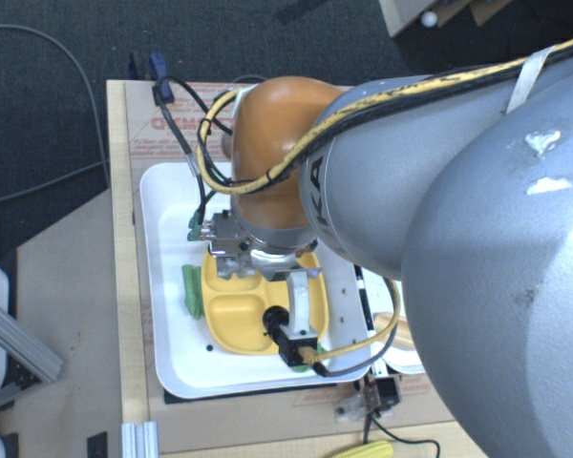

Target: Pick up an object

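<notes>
Here, the grey arm (439, 208) hangs low over the left white bin (162, 256), its gripper (251, 260) down at the far edge of a yellow divided plate (237, 318), likely the pick target. The wrist hides the gripper's tip, so open or closed cannot be told; a green strip (192, 289) lies just left of the plate

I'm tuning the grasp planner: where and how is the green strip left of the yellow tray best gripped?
Probably at its middle, across the narrow width, coming straight down. The green strip lies flat and long on the floor of the white bin. The yellow tray sits close on one side, so room there is tight.
</notes>
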`<control>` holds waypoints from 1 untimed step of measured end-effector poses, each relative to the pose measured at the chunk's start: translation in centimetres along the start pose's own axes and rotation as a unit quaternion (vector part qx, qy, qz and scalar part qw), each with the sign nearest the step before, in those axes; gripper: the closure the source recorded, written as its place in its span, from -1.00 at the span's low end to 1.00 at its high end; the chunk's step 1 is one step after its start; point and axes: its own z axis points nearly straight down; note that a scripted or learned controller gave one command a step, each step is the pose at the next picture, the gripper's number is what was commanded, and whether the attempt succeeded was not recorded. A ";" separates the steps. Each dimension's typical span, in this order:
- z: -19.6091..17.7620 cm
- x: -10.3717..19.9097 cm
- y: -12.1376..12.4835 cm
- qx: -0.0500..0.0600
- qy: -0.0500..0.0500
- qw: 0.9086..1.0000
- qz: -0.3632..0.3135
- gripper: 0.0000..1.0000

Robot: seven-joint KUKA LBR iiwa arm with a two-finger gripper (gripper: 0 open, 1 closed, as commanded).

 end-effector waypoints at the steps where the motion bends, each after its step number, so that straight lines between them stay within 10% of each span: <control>1: -1.0 0.1 0.0 0.000 0.001 1.000 0.000 1.00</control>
